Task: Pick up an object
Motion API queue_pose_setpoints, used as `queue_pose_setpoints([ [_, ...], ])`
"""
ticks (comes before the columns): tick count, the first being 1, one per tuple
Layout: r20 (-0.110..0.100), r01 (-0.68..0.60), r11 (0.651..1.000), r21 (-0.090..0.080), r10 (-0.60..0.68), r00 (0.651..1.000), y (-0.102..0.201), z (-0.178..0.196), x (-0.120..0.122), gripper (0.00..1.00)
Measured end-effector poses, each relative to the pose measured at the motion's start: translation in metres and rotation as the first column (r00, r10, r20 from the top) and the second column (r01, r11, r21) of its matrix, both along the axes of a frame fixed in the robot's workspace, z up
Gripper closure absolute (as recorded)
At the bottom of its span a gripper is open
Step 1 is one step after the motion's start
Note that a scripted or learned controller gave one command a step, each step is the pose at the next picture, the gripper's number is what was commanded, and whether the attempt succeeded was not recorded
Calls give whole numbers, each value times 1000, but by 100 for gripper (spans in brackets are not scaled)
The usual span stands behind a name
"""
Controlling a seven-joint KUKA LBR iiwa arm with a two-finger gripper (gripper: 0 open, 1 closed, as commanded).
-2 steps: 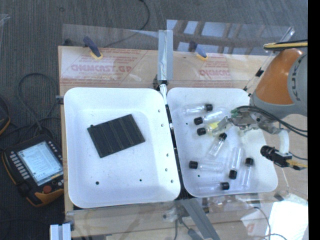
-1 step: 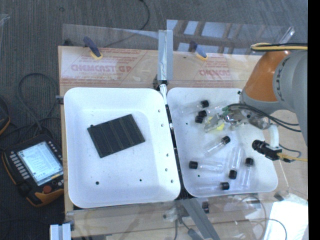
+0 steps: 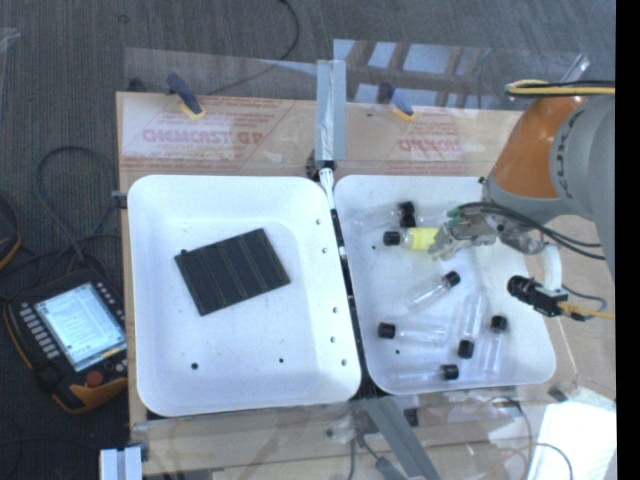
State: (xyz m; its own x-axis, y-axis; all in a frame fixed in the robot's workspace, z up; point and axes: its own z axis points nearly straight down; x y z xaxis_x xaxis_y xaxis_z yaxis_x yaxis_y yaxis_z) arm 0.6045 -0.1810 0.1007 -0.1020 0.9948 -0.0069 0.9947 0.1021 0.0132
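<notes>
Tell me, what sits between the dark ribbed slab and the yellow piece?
In the camera view, bare white bin floor, the two bins' adjoining rims, then a black-capped clear vial.

Clear vials with black caps lie scattered on their sides in the right bin (image 3: 540,363). One vial (image 3: 436,288) lies slanted near the bin's middle, cap toward 2 o'clock. A yellow-bodied vial (image 3: 412,238) lies at 11 o'clock of it. In the left bin (image 3: 150,388) a dark ribbed mat (image 3: 232,270) lies flat, slightly turned.
</notes>
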Motion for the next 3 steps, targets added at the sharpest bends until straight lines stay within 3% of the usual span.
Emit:
queue_pose_setpoints([
  [1,0,0,1000,0,0,1000,0,0,0,0],
  [2,0,-45,999,-2,45,999,28,-10,-44,0],
  [3,0,-82,997,9,83,997,-36,-9,15,0],
])
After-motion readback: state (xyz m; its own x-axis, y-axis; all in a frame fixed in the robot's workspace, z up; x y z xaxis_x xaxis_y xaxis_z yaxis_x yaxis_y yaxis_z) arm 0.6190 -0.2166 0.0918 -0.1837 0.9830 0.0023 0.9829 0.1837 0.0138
